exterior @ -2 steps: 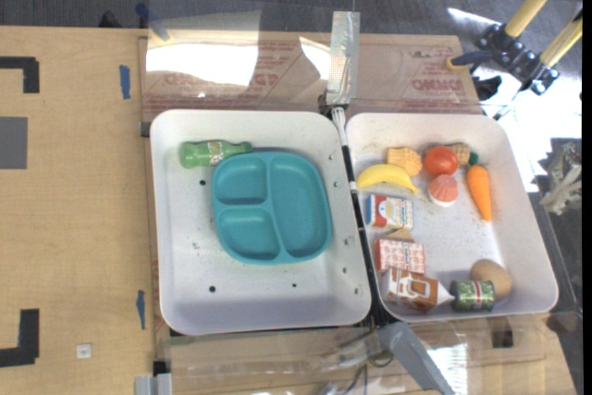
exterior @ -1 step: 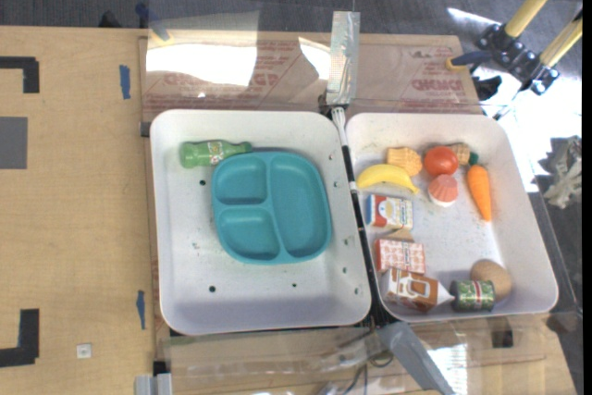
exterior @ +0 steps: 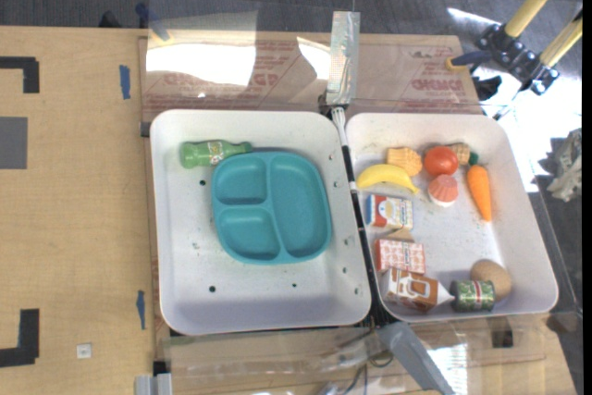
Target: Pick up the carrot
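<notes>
The arm's fingers could not be made out. The carrot, smooth, tapered and orange, lay in the right bin near a tomato. Both glossy white bins sat on a tan, perhaps cardboard, bench; the left bin held a teal divided plate.

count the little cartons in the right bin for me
3, in a column down the right bin's left side: a white and blue milk carton under the banana, a red and white carton below it, a brown carton lowest. Nothing seems hidden.

One carrot, one banana, three cartons, one can.
</notes>
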`<state>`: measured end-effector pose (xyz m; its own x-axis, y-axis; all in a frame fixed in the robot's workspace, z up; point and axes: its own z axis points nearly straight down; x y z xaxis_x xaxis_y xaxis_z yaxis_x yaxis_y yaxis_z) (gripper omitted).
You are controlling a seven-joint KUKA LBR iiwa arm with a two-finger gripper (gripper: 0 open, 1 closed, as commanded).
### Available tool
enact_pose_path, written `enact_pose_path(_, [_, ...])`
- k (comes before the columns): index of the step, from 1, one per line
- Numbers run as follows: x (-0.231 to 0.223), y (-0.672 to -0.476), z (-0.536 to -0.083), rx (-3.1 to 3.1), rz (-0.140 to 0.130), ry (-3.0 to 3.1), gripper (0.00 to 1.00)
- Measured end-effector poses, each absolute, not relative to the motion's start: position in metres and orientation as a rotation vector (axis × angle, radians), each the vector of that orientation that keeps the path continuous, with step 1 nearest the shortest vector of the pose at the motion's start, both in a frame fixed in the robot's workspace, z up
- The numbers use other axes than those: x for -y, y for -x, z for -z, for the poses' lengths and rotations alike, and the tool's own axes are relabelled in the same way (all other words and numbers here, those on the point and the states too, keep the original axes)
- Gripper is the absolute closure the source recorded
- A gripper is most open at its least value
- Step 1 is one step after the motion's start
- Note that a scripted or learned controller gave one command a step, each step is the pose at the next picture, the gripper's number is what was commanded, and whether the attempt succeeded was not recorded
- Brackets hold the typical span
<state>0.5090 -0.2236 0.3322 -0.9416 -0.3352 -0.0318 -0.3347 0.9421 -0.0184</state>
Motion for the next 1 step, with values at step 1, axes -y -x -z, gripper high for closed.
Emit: enact_pose_path(1, [0.2233,-0.5113,-0.344,-3.052,0.025,0.524,1.0])
